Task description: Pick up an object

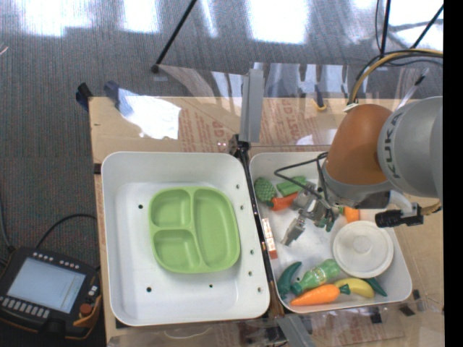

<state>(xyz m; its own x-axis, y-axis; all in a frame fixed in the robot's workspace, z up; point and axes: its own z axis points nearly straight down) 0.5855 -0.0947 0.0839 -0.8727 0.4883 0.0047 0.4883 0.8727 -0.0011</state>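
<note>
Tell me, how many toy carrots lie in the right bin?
2: one carrot along the near wall of the right bin, another at the far left. The arm may hide more.

floor (43,121): grey carpet, sunlit patches | bench (210,125): brown board | teach pendant (47,288): lower left

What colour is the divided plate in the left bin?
Light green divided plate, seen in the camera view.

"KUKA" lettering runs along the grey arm (414,147); the red print on the bench (210,125) is unreadable.
</note>
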